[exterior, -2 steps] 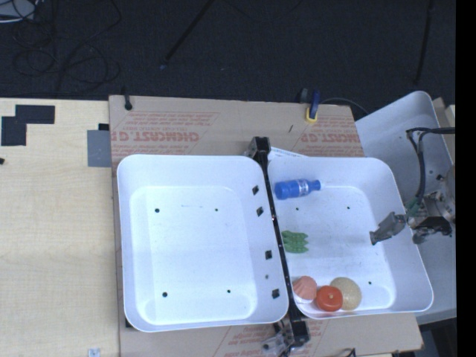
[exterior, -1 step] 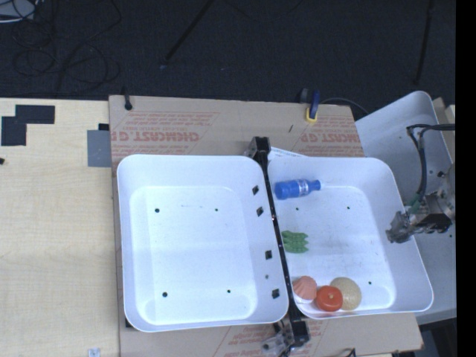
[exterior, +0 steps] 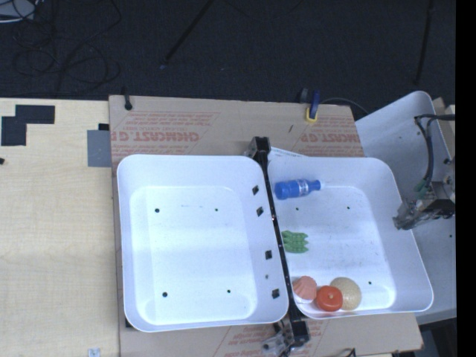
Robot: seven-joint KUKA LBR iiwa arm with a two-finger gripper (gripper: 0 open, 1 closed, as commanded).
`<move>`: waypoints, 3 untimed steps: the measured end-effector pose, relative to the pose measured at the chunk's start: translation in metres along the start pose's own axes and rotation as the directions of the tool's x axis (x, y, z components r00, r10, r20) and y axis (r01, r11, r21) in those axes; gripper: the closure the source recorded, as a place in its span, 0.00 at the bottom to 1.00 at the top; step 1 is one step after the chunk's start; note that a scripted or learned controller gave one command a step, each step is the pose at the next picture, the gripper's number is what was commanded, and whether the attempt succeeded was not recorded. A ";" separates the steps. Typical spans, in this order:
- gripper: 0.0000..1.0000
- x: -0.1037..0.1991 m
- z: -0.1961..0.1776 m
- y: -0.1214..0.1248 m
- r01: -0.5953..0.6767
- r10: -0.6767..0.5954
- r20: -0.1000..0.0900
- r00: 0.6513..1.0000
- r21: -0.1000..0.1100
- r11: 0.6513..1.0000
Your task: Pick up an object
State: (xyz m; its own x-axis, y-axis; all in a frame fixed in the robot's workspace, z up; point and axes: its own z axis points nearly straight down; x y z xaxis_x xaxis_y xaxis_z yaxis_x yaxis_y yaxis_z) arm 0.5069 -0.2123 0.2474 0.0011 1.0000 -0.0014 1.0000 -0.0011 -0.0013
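Observation:
The right bin (exterior: 405, 192) holds several objects. A blue bottle (exterior: 297, 188) lies on its side near the far left corner. A small green item (exterior: 294, 242) rests by the left wall. At the near edge sit a pink piece (exterior: 304, 287), a red round piece (exterior: 329, 298) and a beige round piece (exterior: 347, 291), all touching. My gripper (exterior: 416, 214) shows as a small dark metal shape with cables at the bin's right rim, apart from all of them. Nothing is visible in it.
The left bin (exterior: 130, 199) stands beside the right one, with a black divider (exterior: 271, 229) between them. Both rest on a cardboard sheet (exterior: 193, 129). A white panel (exterior: 401, 129) rises at the back right, and a cable (exterior: 429, 147) hangs there.

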 end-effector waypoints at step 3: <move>1.00 -0.001 -0.012 0.023 0.004 -0.004 -0.001 1.000 -0.004 1.000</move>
State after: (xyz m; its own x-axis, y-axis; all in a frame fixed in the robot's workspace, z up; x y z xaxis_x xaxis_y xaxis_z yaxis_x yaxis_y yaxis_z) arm 0.5297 -0.2130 0.2592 -0.0030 1.0000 -0.0008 1.0000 0.0030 0.0023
